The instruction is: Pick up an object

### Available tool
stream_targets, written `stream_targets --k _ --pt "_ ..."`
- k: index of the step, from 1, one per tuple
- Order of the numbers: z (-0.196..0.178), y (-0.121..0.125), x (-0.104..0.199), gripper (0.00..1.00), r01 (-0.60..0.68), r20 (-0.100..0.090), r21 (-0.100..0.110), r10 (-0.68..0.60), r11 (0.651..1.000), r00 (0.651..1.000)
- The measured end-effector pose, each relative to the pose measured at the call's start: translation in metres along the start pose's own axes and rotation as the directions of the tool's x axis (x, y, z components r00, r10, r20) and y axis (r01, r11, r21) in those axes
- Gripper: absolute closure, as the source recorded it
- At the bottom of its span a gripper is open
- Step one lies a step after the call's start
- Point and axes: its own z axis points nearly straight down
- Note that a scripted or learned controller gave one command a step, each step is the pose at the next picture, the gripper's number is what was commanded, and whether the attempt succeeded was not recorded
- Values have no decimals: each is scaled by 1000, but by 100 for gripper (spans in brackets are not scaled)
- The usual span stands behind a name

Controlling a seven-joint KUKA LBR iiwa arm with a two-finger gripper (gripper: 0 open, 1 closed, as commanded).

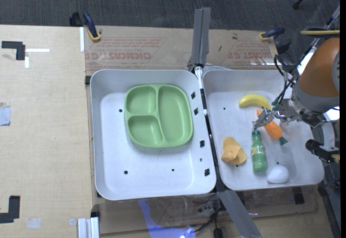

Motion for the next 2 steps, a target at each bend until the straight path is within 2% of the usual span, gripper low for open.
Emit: stream_targets --k 1,2 --pt "-8 0 -1 100 -3 0 1 3 1000 1000" --pt "-87 -2 60 100 -68 0 3 68 998 998"
